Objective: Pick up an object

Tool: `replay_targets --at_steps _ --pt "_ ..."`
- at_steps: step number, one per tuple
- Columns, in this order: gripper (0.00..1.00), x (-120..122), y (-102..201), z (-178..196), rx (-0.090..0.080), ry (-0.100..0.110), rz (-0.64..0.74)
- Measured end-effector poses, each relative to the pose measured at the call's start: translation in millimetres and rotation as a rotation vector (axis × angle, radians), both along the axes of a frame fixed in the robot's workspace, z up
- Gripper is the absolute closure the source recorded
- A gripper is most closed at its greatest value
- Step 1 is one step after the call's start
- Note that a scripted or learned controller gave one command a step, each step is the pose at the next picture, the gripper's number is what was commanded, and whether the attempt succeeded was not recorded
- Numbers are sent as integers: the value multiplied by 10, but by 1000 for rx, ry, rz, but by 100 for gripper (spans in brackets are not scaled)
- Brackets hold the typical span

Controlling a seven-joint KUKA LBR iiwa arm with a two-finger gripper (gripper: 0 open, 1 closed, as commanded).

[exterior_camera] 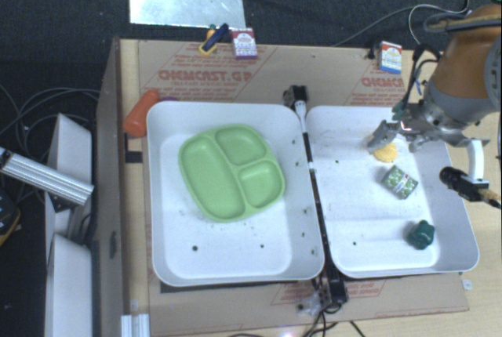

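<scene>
**Gripper poised at yellow object, right bin**

The gripper (390, 136) sits low over the yellow object (385, 153) in the right bin (349, 249), evidently positioned for a grasp. Jaw state cannot be told. A green-white packet (400, 182) and dark green object (420, 234) lie nearby; the green tray (230, 172) occupies the left bin (180, 265).

A green three-compartment plate (231, 171) lies in the left bin (169, 249), an orange object (140, 113) sits just off that bin's far-left corner, and two small red-and-white cartons (245, 43) (390, 57) stand on the bench's far edge.
</scene>
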State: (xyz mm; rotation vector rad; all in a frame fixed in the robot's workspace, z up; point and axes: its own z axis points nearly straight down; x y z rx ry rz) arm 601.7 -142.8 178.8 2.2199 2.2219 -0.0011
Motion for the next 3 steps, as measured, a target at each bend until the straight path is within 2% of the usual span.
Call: replay_targets --at_steps 2,3 --pt "0 -19 -190 -307 0 -1 0" --pt "0 -187 -363 -917 1 1 0"
